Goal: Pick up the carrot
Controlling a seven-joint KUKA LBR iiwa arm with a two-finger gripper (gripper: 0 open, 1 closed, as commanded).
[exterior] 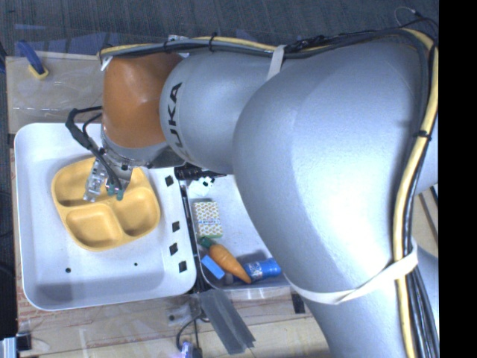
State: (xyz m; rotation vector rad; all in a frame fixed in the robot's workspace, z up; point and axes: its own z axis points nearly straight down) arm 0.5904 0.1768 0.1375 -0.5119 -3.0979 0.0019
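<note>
We see the grey arm (320,162) covering most of the right bin (246,222), so only a strip of that bin's floor is open to us. In that strip the carrot (227,262) lies flat near the front wall, orange with a green stub at its upper left end. A blue block (212,268) touches its left side, a blue object (263,268) sits just to its right with its far end cut off by the arm, and a patterned sponge (208,218) rests just behind it. The end effector (104,187) hangs over the left bin (45,274), above the yellow divided tray (104,226), well apart from the carrot. It is small and blurred; we cannot tell whether it is released or clenched. The desk (112,323) shows along the bottom edge.
</note>
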